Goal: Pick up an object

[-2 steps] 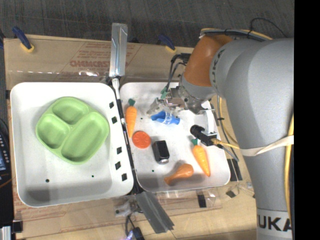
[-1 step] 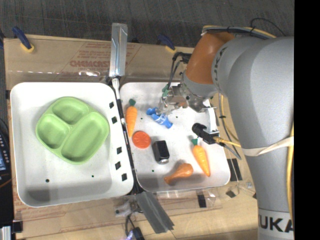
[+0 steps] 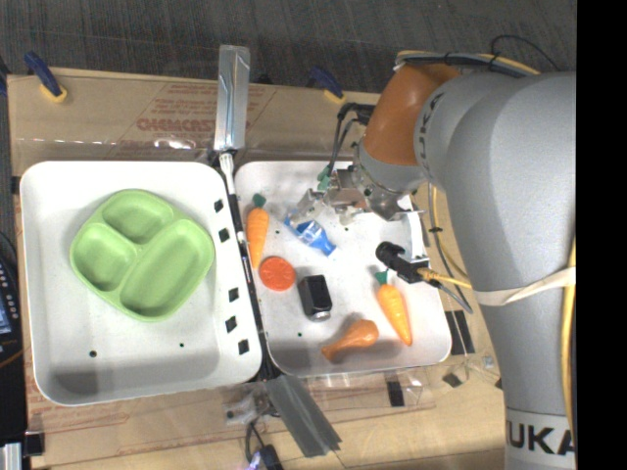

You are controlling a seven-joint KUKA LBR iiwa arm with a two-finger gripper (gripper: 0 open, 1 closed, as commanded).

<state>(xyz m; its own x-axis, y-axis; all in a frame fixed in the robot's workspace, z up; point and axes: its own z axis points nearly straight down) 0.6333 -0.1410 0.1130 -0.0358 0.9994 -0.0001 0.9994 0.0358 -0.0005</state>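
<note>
Blue wrapper (image 3: 313, 234) lies just below the gripper (image 3: 331, 197); I cannot tell its state. A thin, flat packet could slip, giving an empty lift.

One fixed overhead camera looks down aslant on both bins (image 3: 39, 262).

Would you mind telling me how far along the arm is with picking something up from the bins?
Nothing looks picked yet. In hand: the gripper is down in the right bin, near the blue-and-white packet; I cannot tell whether it holds anything. Left: the grasp and the lift. The two carrots, orange disc and black block lie on the bin floor.
</note>
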